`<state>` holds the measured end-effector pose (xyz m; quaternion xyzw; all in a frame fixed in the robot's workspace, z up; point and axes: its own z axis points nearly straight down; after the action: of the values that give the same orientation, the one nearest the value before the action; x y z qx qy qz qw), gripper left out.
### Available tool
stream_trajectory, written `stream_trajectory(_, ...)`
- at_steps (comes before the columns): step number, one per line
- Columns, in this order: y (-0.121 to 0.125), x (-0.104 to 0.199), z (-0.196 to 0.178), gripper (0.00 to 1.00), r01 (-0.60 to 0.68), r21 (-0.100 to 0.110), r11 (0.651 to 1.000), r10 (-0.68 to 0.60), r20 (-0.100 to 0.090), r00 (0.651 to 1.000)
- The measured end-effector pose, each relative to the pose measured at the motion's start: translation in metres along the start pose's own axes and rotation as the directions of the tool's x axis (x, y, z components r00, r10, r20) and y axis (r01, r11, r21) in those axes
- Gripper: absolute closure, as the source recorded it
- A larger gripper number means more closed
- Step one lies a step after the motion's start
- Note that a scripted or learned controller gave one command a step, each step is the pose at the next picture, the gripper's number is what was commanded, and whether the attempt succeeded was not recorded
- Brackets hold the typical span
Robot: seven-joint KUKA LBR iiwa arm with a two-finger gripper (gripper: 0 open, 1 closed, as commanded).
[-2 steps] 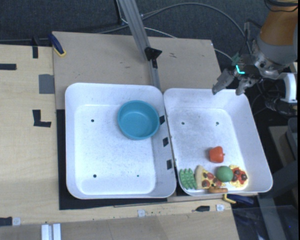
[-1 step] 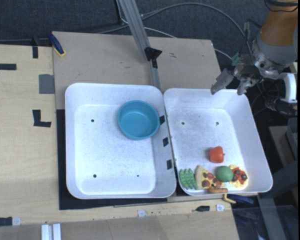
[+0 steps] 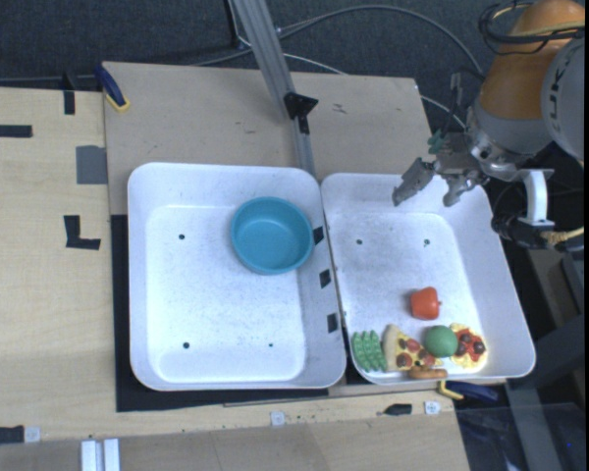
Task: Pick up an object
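Observation:
My gripper [image 3: 433, 190] hangs over the far edge of the right bin [image 3: 393, 248], its two fingers spread apart and nothing between them. A red tomato-like toy [image 3: 425, 303] lies well below it in the near half of that bin. Along the bin's near edge sit a green ridged piece [image 3: 367, 349], a pizza slice toy [image 3: 402, 348], a green round toy [image 3: 440, 340] and a small red and yellow piece [image 3: 470, 345]. A blue bowl [image 3: 271, 235] rests in the left bin [image 3: 177, 292], at its far right.
A slanted metal pole [image 3: 273, 62] with a black clamp rises behind the seam between the bins. The arm's orange band [image 3: 525, 57] sits at the upper right. Cables run across the dark floor behind the bench.

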<state>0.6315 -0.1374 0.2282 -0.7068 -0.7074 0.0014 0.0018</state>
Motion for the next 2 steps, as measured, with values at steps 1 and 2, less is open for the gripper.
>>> stream_trajectory(1,0.004,0.009,0.051,0.00,0.000,0.001,1.000,0.000,0.000,1.000)
stream_trajectory(2,0.010,0.010,0.111,0.00,0.000,0.002,1.000,0.000,0.000,1.000)
